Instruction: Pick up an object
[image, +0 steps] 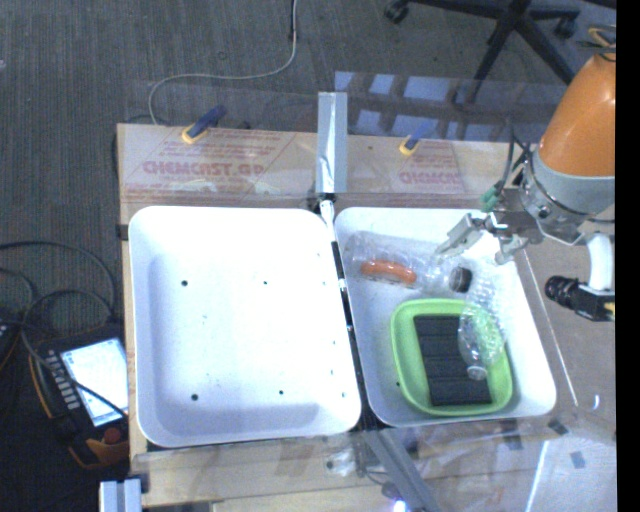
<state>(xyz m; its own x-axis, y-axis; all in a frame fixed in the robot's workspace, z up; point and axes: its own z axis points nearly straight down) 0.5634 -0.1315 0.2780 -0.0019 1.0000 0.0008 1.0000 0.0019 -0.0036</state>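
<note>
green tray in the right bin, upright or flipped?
Upright. The green tray lies flat in the right bin, rim up, with a dark ridged block resting inside it.

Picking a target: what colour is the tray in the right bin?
Bright green tray with a dark insert, seen in the camera view.
</note>
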